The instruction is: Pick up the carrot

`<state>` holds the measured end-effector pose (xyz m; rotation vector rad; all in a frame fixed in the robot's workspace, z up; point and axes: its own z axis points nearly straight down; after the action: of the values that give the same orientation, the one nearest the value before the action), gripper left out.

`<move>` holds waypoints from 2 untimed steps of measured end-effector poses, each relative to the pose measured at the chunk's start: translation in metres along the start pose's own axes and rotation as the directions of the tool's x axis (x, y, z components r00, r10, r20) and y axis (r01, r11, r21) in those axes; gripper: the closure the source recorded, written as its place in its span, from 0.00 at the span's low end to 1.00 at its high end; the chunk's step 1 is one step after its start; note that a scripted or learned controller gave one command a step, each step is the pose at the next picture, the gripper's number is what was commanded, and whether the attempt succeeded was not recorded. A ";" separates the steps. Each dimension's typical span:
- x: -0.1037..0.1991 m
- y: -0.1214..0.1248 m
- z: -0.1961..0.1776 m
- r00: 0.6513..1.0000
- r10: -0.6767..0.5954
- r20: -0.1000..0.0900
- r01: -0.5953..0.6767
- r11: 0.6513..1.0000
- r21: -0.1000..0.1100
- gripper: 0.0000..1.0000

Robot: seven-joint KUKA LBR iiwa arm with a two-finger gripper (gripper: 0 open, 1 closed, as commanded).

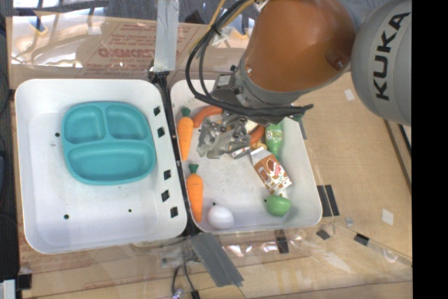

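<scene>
Two carrots lie along the left wall of the right bin [308,185]: one carrot [185,137] higher up and a second carrot [194,195] nearer the front, both with green tops. A third orange piece [207,114] lies tilted near the bin's back. My gripper [222,138] hangs low over the middle of the right bin, just right of the upper carrot. The arm's orange band [301,45] covers the back right of the bin. Nothing orange shows in the gripper.
A white egg [220,216], a green pear [278,205], a printed snack packet [271,174] and a green bottle [274,137] share the right bin. The left bin [31,171] holds a teal divided plate [108,142]. Cables loop above the wrist.
</scene>
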<state>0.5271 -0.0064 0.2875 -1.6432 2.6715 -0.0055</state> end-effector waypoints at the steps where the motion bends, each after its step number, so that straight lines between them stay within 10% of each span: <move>1: -0.018 0.005 -0.030 0.927 -0.375 0.001 0.375 0.927 -0.004 1.00; 2: -0.014 0.009 0.022 0.744 -0.668 0.004 0.668 0.744 -0.010 1.00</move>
<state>0.5260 0.0100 0.2656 -2.4959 1.9107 0.0057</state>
